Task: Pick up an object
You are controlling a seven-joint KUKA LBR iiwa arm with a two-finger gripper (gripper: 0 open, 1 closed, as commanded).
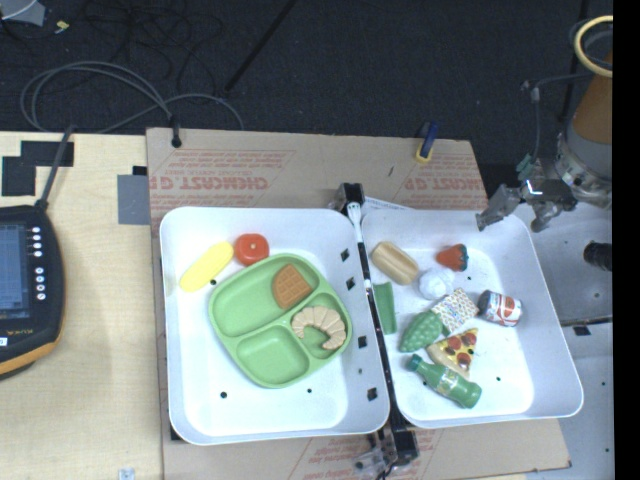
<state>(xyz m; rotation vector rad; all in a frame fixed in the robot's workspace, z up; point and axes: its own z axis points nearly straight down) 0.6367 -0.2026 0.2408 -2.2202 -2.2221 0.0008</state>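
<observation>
My gripper [520, 208] hangs over the far right corner of the right bin [548, 368], open, with nothing between its fingers. Below it in that bin lie a hot dog bun [395, 263], a red strawberry [452, 257], a white ball [433, 284], a checkered packet [457, 308], a small can [500, 308], a pizza slice [455, 348], a green bottle [447, 381] and a green leafy piece [422, 330]. The strawberry and the can are the things closest to the gripper.
The left bin [190, 388] holds a green divided tray [255, 358] with a toast [292, 285] and a croissant [320, 325], plus a yellow piece [206, 266] and a red tomato [251, 248]. A pendant [20, 278] rests on the bench at far left.
</observation>
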